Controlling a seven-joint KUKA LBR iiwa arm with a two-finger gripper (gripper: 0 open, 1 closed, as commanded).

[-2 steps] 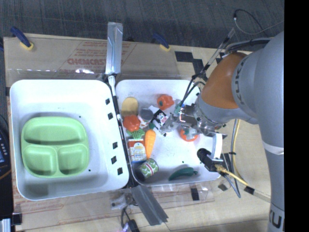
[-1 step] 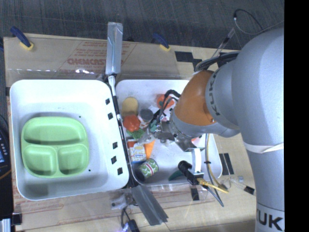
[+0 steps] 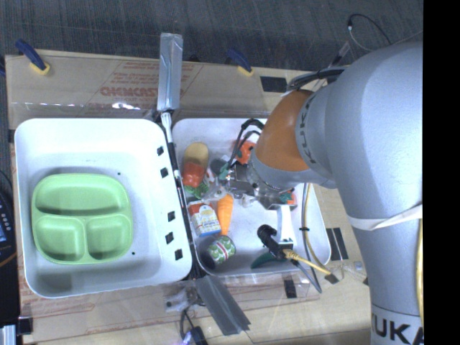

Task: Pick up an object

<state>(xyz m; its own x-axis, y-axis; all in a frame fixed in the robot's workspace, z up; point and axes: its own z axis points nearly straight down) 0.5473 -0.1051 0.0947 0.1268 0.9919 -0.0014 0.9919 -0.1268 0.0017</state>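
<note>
Camera view: arm reaches from the right into the right bin [image 3: 320, 246], tool [image 3: 231, 180] low over the clutter near the orange carrot [image 3: 225, 213] and red-orange piece [image 3: 192, 172]; its open-or-closed state can't be told. Likely the approach/grasp step. Next move calls for closing on one item, then lifting. Left bin [image 3: 25, 192] holds a green tray [image 3: 83, 218].

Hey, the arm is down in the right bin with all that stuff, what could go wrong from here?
The things lie packed together: the carrot sits right against the small carton, so the gripper may nudge or grab the wrong one. The round can looks able to roll if bumped. The arm's wrist hides part of the right bin, so a grasp is hard to confirm.
</note>
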